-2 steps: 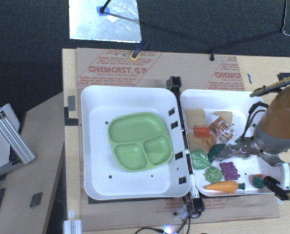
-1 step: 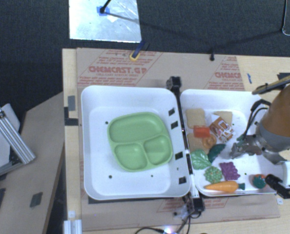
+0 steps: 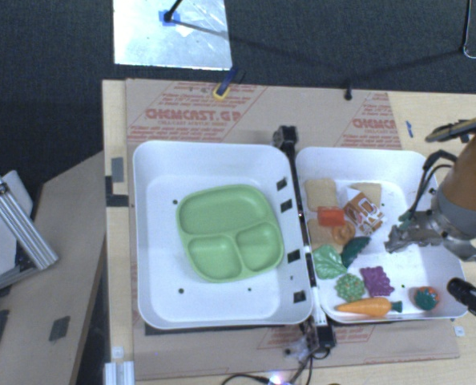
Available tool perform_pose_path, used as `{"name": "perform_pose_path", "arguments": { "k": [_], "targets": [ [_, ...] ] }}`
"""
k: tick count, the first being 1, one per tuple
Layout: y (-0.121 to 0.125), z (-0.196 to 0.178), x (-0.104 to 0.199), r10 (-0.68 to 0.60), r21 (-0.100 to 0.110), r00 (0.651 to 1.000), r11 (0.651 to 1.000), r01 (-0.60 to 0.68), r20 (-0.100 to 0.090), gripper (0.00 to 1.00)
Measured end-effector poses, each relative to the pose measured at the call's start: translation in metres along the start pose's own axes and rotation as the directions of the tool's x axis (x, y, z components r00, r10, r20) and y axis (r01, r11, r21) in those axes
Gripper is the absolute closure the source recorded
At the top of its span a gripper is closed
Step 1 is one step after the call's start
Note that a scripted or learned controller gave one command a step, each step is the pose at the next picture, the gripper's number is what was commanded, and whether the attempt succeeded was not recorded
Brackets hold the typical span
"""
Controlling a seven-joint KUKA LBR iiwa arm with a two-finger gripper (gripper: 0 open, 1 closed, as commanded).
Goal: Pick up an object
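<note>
Camera view: worktop [image 3: 182, 107], two white bins, my arm entering from the right.

Left bin [image 3: 154, 215]: one green three-compartment tray [image 3: 228, 231], lying flat near the centre. Right bin [image 3: 398, 160]: assorted toy foods, namely a tan bread slice [image 3: 320, 191], an orange-red block [image 3: 330, 216], a patterned brown-and-white packet [image 3: 363, 212], a green leaf [image 3: 328, 261], a dark green piece [image 3: 355, 249], a broccoli floret [image 3: 349, 285], purple grapes [image 3: 376, 279], a carrot [image 3: 368, 307] along the front wall, and a round green-and-orange item [image 3: 425, 297] at the front right corner. My end effector [image 3: 400, 237] sits low over the right bin's right half, just right of the packet, apart from the grapes; I cannot tell how it is set.
</note>
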State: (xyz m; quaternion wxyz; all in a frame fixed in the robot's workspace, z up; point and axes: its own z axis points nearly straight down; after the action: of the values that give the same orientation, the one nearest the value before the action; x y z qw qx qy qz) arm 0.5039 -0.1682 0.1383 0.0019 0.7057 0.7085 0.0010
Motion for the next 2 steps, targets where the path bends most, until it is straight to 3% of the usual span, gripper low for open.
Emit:
{"name": "perform_pose_path", "arguments": {
  "k": [2],
  "targets": [
    [0.0,-0.089,0.0,-0.001,-0.003,1.0,1.0,0.001,0.001,1.0]
  ]
}}
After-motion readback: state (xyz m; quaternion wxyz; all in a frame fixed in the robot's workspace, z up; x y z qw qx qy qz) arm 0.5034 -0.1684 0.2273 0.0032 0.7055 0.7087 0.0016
